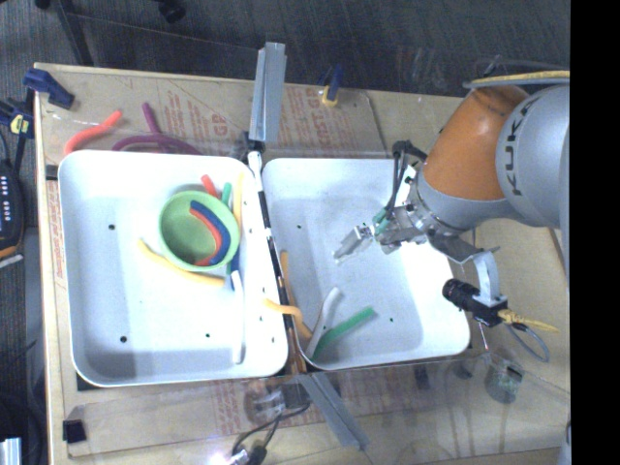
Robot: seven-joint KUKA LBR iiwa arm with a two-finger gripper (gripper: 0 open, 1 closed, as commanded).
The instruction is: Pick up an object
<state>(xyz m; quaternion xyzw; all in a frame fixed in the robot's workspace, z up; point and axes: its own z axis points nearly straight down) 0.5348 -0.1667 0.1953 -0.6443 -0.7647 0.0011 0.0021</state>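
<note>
Overhead, a wooden bench (387, 114) carries two shallow white bins side by side, the left bin (97, 289) and the right bin (426, 327), as a grey arm (523, 153) with an orange band reaches in from the right. Its gripper (360, 239) hangs above the middle of the right bin, fingers slightly parted with nothing between them. Near that bin's front left corner lie a green stick (344, 328) and a pale grey strip (329, 308), well apart from the gripper. A green bowl (197, 231) sits in the left bin, with a red curved piece (207, 223) and a blue curved piece (219, 217) across it and a yellow strip (179, 263) under its front edge. Orange and purple strips rest on the bench behind the left bin.
</note>
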